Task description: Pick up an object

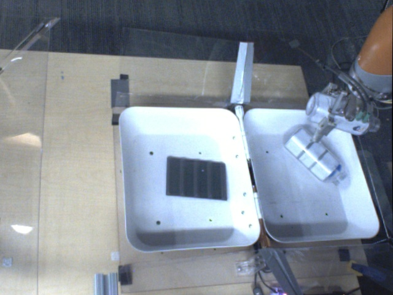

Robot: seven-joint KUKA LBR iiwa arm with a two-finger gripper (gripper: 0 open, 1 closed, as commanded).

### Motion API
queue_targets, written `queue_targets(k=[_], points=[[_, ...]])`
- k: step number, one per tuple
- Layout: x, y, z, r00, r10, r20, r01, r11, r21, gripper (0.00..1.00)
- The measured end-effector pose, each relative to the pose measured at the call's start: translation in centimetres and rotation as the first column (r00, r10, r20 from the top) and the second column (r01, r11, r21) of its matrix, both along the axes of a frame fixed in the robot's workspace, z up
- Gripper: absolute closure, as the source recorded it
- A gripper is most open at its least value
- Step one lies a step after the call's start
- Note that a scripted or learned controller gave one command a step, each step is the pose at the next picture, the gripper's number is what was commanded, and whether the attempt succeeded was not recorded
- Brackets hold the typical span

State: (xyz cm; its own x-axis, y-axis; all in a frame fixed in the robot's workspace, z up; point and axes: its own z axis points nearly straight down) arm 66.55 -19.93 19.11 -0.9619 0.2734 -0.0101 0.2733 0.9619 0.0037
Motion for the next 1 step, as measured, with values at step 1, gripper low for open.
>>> queue_targets(k=[1], points=[[-3.99, -0.55, -1.65, 0.856, -0.517, -0.005, 0.517, 0.856, 0.002, 0.00]])
